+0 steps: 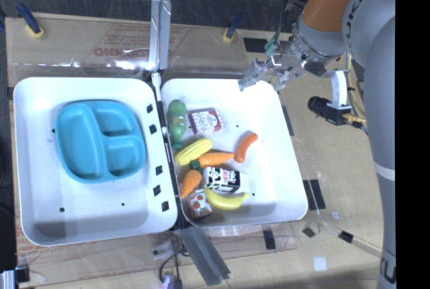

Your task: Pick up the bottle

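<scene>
green bottle (177,122) lying at the right bin's (285,173) nine o'clock wall, just above a corn cob (193,150). red pouch (205,121) at its three o'clock, sausage (245,145) further right. gripper (261,74) hovering over the bin's one o'clock rim, fingers spread apart, holding nothing. blue tray (101,140) in the left bin (40,214).

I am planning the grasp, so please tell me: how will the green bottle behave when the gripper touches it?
The bottle lies on its side against the bin's left wall, so it may roll. Its rounded, smooth-looking surface could slip. The corn touches its lower end and may move along.
</scene>
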